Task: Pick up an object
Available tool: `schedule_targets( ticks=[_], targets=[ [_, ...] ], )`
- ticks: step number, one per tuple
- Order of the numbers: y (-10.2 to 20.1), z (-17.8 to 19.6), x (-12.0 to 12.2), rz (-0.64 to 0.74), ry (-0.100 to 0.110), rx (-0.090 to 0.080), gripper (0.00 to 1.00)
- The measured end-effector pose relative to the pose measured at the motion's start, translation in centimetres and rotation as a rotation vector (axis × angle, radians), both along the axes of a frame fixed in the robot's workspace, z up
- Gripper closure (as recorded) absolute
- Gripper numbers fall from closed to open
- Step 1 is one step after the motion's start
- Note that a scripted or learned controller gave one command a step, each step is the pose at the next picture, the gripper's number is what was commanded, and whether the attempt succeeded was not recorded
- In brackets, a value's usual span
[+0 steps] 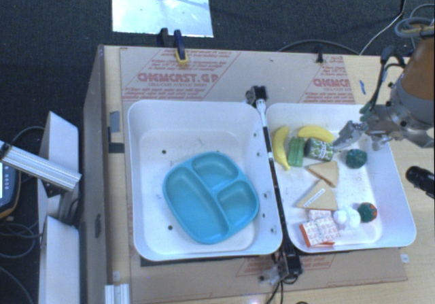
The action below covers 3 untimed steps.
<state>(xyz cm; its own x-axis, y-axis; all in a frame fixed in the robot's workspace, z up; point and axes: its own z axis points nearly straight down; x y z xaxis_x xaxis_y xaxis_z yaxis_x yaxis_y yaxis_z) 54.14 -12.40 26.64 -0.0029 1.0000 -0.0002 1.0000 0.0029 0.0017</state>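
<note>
Small dark can (318, 149), apparently lying tilted, beside yellow banana (315, 133), right bin (397, 221).

A robotics lab: bench (204, 68) with taped-down board, white bins (197, 119), loose cables (380, 34).

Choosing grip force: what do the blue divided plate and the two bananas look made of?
Blue divided plate: probably moulded plastic, with an even colour, a smooth satin surface and rounded compartment walls. Bananas: likely plastic toy food, a uniform flat yellow without blemishes; the material cannot be confirmed from this view.
</note>
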Motion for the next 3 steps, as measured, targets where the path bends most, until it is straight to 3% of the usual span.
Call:
schedule_targets(
  ticks=[1, 2, 3],
  targets=[
    [4.1, -11.1, 8.7, 0.001, 0.004, 0.001, 0.00],
    [1.0, -16.7, 4.5, 0.000, -0.001, 0.000, 0.00],
    [-0.4, -15.3, 12.8, 0.001, -0.003, -0.001, 0.00]
  ],
)
